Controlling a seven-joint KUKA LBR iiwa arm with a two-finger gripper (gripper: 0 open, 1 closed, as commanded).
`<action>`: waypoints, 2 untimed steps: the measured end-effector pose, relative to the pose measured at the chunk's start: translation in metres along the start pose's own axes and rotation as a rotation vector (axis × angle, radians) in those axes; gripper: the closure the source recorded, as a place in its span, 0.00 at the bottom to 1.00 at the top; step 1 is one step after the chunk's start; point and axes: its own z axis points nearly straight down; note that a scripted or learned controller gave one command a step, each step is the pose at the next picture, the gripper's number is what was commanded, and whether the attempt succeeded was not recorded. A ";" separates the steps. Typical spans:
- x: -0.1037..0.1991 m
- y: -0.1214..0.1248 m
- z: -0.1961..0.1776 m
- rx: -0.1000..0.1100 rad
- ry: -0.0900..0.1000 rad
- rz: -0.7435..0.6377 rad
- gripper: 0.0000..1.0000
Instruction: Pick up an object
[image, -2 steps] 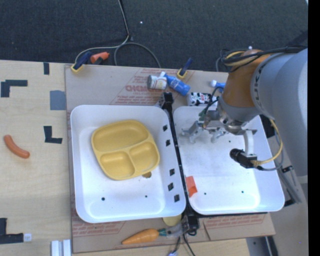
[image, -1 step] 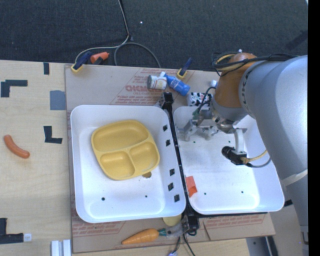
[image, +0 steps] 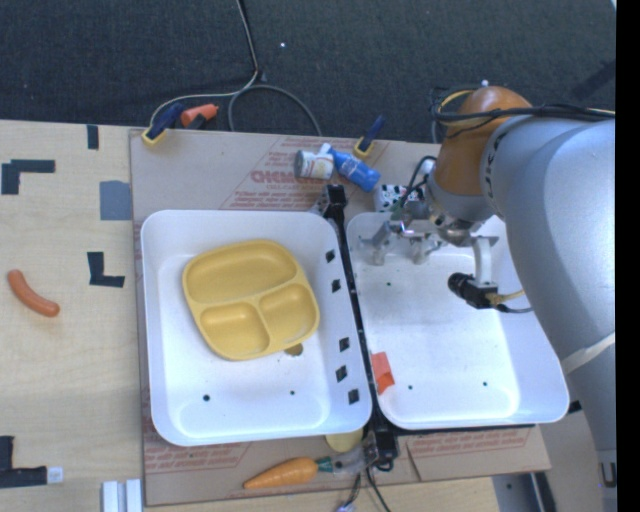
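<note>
The desk (image: 60, 400) is pale wood with black angular marks on its left part, and a brown cardboard sheet (image: 250, 185) lies over its middle under both bins. Beyond the far edge is dark carpet (image: 120, 50), with a black cable (image: 262, 85) looping across it toward the cardboard.

The left bin (image: 165, 400) holds a yellow divided plate (image: 250, 298) with three compartments, lying flat toward the bin's far side; a small dark-yellow thing peeks from under its near rim. The right bin (image: 450, 380) has mostly bare floor. A small orange-red piece (image: 381, 372) sits against its left wall, near the black strip (image: 345, 300) where the two bins meet.

The grey arm (image: 560, 230) comes in from the right, with its orange band (image: 470, 140) above the wrist. The gripper (image: 400, 238) is low over the far left part of the right bin. Whether its fingers are wide or narrow cannot be told, as the metal parts blur together there.

Outside the bins, a toy hot dog (image: 33, 293) lies on the desk far to the left. A toy carrot (image: 282, 472) lies on the cardboard's near edge. A blue and white bottle-like thing (image: 335, 165) lies on its side behind the bins, and clamps with yellow, orange and blue handles (image: 180, 118) grip the cardboard's far edge.
</note>
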 end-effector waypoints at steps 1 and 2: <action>0.000 0.000 -0.011 -0.001 -0.002 -0.001 1.00; 0.000 -0.001 -0.010 0.000 -0.003 -0.001 0.00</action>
